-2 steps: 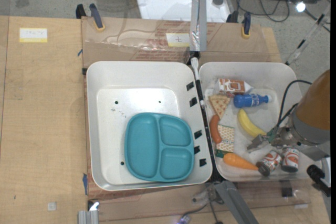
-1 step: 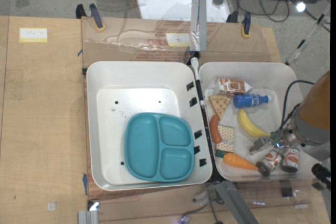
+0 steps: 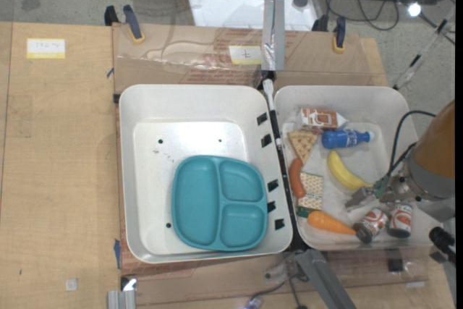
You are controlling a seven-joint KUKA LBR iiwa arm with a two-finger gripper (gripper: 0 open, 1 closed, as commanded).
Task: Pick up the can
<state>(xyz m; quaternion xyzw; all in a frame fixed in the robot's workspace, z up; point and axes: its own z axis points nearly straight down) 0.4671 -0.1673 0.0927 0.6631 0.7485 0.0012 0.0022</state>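
Camera view, from above at a slant. You see two white bins side by side. The left bin (image 3: 137,155) holds a teal divided plate (image 3: 219,203). The right bin (image 3: 387,101) holds a carton (image 3: 319,118), a blue bottle (image 3: 346,138), a banana (image 3: 343,171), a sausage (image 3: 296,178), a carrot (image 3: 331,223) and, at its near right corner, two cans lying on their sides: the can (image 3: 370,223) and a second can (image 3: 400,220) just beside it. The arm (image 3: 438,159) enters from the right; its gripper (image 3: 372,193) hangs just above the cans. The metal fingers (image 3: 359,198) appear spread apart, though the blur makes this uncertain. You can see nothing between them; the can lies just below the fingertips, apart from them.
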